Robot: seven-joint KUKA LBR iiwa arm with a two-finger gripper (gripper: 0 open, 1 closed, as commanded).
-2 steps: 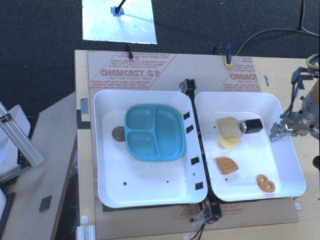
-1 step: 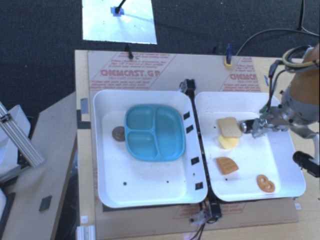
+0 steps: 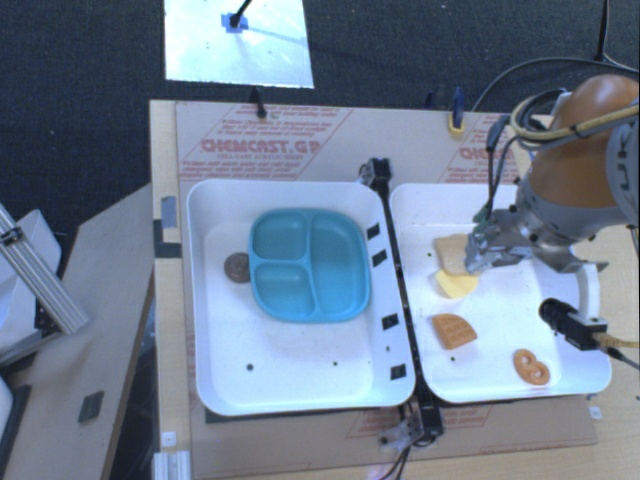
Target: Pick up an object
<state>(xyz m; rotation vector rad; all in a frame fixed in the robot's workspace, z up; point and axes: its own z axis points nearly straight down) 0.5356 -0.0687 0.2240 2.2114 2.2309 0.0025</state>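
In the right bin (image 3: 575, 373) lie a pale yellow piece (image 3: 455, 285), a tan cracker-like piece (image 3: 450, 254) just behind it, an orange wedge (image 3: 453, 330) and an orange pretzel (image 3: 532, 368). My gripper (image 3: 482, 255) hangs low over the bin's back half, at the right edge of the tan piece and just above the pale yellow one. The arm's body hides the fingertips from the camera.
The left bin (image 3: 215, 368) holds a blue divided plate (image 3: 306, 265) and a small brown disc (image 3: 237, 267) at the plate's left. A black clipped divider (image 3: 390, 268) runs between the bins. A black fitting (image 3: 570, 326) juts over the right bin's right side.
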